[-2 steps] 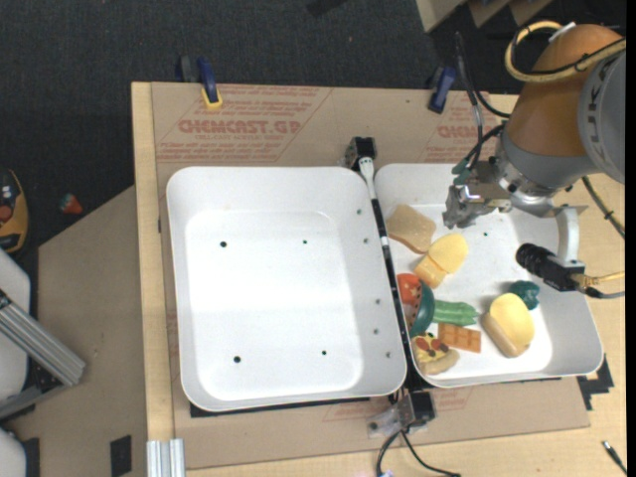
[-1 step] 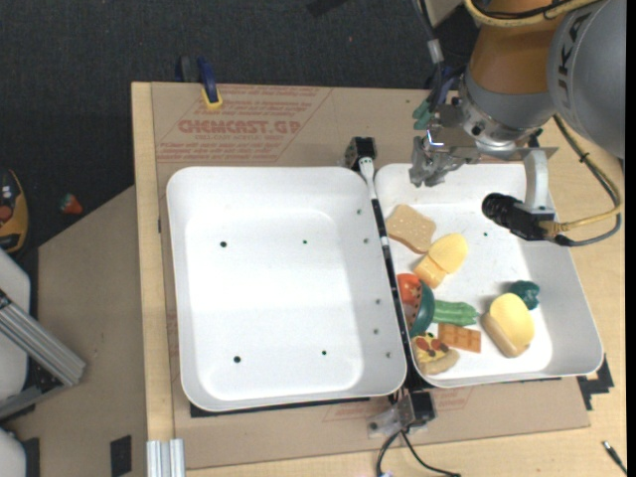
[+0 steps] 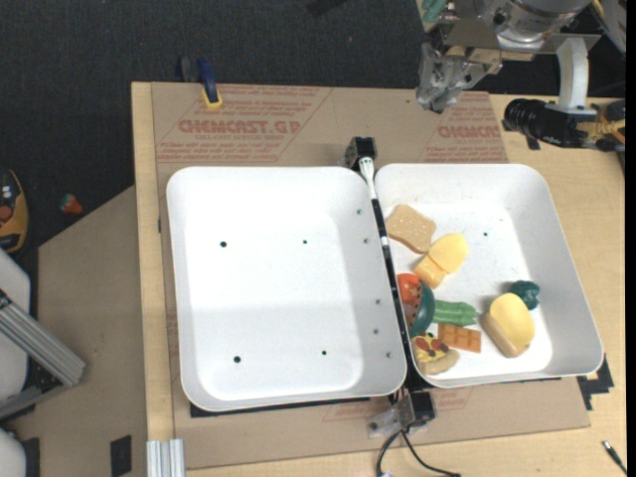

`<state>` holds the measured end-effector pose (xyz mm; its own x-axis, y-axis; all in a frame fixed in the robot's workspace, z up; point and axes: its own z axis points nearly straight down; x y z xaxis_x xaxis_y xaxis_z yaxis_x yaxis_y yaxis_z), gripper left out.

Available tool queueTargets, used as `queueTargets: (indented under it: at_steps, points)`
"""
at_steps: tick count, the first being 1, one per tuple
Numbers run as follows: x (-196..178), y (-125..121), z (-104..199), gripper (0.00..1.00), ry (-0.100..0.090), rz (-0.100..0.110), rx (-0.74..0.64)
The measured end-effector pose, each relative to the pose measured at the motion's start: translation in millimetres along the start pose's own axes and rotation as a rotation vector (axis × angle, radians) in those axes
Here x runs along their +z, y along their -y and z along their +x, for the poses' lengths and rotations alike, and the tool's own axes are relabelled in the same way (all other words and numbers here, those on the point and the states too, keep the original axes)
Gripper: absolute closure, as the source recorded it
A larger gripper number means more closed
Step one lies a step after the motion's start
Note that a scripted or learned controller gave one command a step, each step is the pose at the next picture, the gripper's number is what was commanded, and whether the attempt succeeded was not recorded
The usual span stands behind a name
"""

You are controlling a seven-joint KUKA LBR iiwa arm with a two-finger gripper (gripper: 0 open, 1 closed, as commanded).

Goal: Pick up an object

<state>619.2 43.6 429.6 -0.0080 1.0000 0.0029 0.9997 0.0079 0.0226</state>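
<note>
The right bin (image 3: 537, 207) holds several toy foods along its left and front side. A tan cracker-like piece (image 3: 410, 227) lies near the divider, with a yellow wedge (image 3: 443, 254) just in front of it. Further forward are a red piece (image 3: 408, 288), a green pepper shape (image 3: 444, 312), an orange waffle piece (image 3: 461, 339) and a small mixed piece (image 3: 433, 352). A pale yellow fruit with a dark green top (image 3: 510, 318) sits at the front right. My gripper (image 3: 442, 85) hangs high above the bench behind the right bin, with nothing seen in it.
The left bin (image 3: 199, 217) sits beside the right one, joined by a black clamp (image 3: 361, 152) at the back. A blue and yellow clip (image 3: 209, 82) stands on the cardboard at the back left. Cables lie at the bench's front edge.
</note>
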Motion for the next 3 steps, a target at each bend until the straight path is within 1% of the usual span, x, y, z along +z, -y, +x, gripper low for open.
queueTargets:
  at_steps: [1,2,3]
  points:
    - [-103.1,18.7,69.3,1.00,-0.001,0.007,-0.001]
    - [34.7,29.3,139.7,1.00,0.004,0.037,0.000]
    - [115.8,67.8,182.5,1.00,0.005,0.035,0.002]
